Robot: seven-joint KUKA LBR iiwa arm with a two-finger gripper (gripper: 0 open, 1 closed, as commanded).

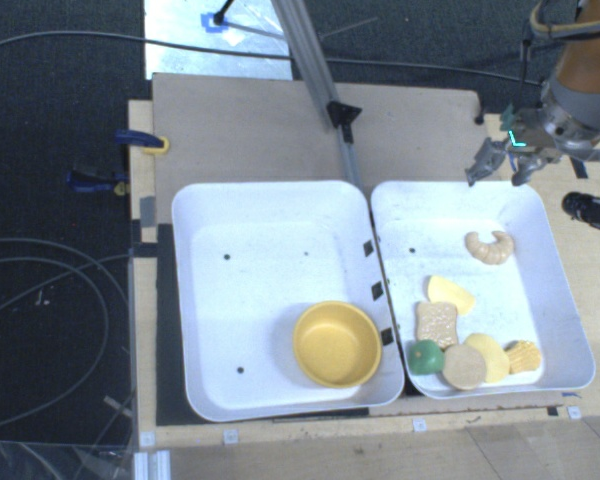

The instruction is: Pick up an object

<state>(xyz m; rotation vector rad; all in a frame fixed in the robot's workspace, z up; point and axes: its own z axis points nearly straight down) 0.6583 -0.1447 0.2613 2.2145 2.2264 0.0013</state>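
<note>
My gripper (501, 168) hangs open above the far rim of the right bin (560, 268), with nothing between its fingers. A pale croissant-shaped piece (490, 247) lies in the right bin, below and slightly left of the gripper. Nearer the front of that bin sit a yellow wedge (450, 294), a tan cracker (436, 323), a green piece (426, 357), a beige round disc (465, 367), a yellow round piece (490, 355) and a small ridged yellow piece (524, 356). A yellow bowl (337, 344) stands in the left bin (240, 268) at its front right.
A grey pole (315, 58) slants across the bench behind the bins. Blue and yellow clamps (140, 143) grip the bench's left edge. Cables lie on the dark floor at left.
</note>
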